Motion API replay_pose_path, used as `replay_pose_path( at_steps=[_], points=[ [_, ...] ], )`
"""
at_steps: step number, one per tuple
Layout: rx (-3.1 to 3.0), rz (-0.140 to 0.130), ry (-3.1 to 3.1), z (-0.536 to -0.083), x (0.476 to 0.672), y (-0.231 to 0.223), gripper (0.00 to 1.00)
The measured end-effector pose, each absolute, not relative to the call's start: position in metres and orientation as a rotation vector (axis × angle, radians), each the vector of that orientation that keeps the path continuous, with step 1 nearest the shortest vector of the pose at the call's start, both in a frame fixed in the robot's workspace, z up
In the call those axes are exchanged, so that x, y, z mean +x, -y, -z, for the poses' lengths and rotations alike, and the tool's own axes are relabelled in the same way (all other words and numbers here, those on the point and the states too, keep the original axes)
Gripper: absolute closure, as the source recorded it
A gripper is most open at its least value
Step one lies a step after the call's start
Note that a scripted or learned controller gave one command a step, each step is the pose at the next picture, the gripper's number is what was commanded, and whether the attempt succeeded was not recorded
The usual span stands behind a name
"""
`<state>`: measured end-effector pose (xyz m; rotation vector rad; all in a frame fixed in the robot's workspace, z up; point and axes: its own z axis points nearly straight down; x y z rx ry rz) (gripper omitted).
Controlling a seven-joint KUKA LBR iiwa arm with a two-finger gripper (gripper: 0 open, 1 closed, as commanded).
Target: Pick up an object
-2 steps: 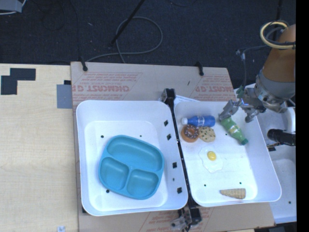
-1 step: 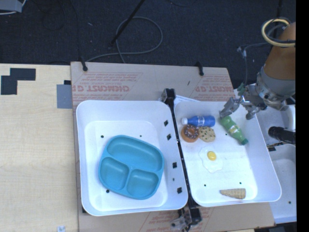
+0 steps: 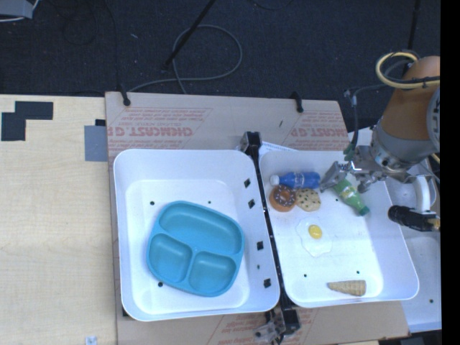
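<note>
My gripper [image 3: 351, 180] hangs over the far right part of the right bin [image 3: 392, 264], its fingers spread apart. A green bottle [image 3: 354, 198] lies tilted in the bin just below and between the fingertips; the fingers are not closed on it. To the left lie a blue bottle [image 3: 300, 180], a chocolate donut [image 3: 282, 198] and a cookie [image 3: 308, 200]. A fried egg [image 3: 315, 238] rests mid-bin. A tan cone-shaped pastry [image 3: 348, 287] sits near the front edge.
The left bin [image 3: 133, 192] holds a blue divided tray [image 3: 195, 247]. A black divider [image 3: 262, 221] runs between the bins. Cardboard [image 3: 215, 124] lies under both, with dark floor and cables behind.
</note>
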<state>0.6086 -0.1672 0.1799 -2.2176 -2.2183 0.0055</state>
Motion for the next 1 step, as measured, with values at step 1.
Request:
replay_pose_path(
  at_steps=[1],
  points=[
    [-2.216, -0.004, 2.219, -0.1329, 0.6109, 0.1596, 0.00]
  ],
)
